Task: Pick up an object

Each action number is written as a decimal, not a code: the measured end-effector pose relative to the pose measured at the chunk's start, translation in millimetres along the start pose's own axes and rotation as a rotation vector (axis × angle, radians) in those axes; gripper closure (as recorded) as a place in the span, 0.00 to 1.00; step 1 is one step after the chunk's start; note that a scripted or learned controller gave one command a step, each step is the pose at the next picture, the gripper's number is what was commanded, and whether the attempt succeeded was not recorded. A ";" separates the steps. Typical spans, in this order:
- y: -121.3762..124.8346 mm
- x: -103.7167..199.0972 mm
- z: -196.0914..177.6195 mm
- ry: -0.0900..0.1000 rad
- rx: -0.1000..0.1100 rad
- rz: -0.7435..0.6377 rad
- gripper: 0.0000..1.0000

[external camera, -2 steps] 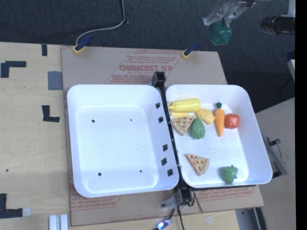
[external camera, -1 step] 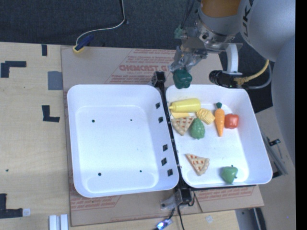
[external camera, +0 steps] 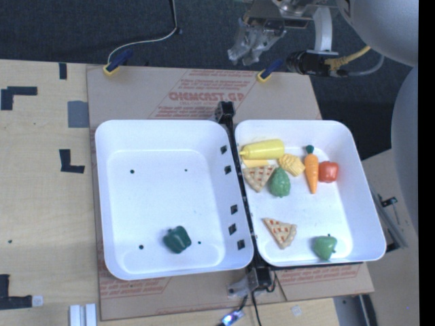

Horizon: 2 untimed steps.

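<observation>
**Gripper parked high, 8 toys waiting in 2 bins**

Your gripper [external camera: 246, 48] hangs above the far edge of the bench, beyond both bins, with nothing between its pale fingers [external camera: 239, 51]. They look slightly apart, though at this angle you cannot judge the gap well.

Watch the crowding first. In the right bin [external camera: 353, 141], the yellow corn cob [external camera: 262, 149], a smaller yellow piece [external camera: 291, 164], a waffle-patterned wedge [external camera: 257, 177] and a dark green vegetable [external camera: 279, 183] sit touching or just beside each other, close against the divider wall [external camera: 234, 182]. A descent there could probably land on 2 toys at once, nudge one aside, or catch a finger on the wall. The carrot [external camera: 310, 170] and the red tomato [external camera: 328, 172] also touch, so a close on either may squeeze the other out.

Easier candidates stand apart: a second waffle wedge [external camera: 279, 231] and a light green pepper [external camera: 325, 246] in the near part of the right bin, and 1 dark green pepper [external camera: 177, 239] alone in the near part of the left bin [external camera: 109, 182]. The wedge lies flat and low, so the fingers may skate over it. Both peppers look rounded and glossy, likely to slip from an off-centre grasp.
</observation>
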State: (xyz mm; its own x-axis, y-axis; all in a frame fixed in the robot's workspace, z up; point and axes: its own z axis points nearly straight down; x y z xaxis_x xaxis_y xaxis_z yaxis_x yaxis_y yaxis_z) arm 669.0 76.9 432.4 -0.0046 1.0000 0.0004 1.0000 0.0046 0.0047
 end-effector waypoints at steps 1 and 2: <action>-2.1 15.1 -107.5 0.000 -0.002 0.002 1.00; -2.8 141.4 104.4 -0.002 0.017 -0.004 1.00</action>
State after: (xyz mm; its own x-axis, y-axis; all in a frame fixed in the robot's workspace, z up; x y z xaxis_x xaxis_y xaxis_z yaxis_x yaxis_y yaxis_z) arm 666.0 218.3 328.1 -0.0086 1.0000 -0.0012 0.9999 0.0086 -0.0121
